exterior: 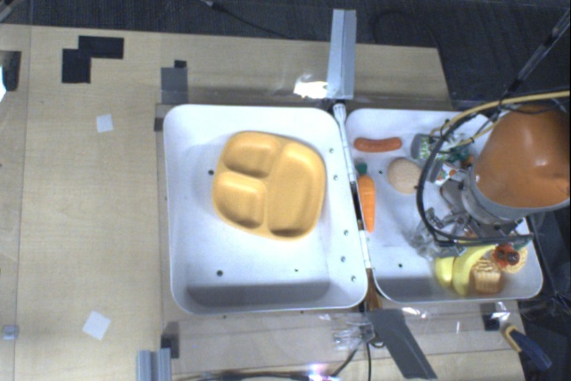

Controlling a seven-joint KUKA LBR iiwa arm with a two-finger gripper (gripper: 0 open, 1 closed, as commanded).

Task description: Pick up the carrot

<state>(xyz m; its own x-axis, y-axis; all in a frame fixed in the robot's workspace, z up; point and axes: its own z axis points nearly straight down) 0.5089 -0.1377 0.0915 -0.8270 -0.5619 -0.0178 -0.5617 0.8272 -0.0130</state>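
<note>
The carrot [366, 201] is orange with a green tip at its far end. It lies lengthwise along the left wall of the right bin [393, 285]. The arm, with its orange band [525, 158], hangs over the right half of that bin, to the right of the carrot. Its gripper [446, 223] sits under the wrist among dark cables and is mostly hidden from this angle. A gap of bin floor separates the gripper from the carrot.
The left bin [192, 219] holds a yellow three-compartment plate [268, 183]. In the right bin lie a sausage [377, 144], a beige round item [403, 176], and yellow and brown toy foods [468, 272] at the near right.
</note>
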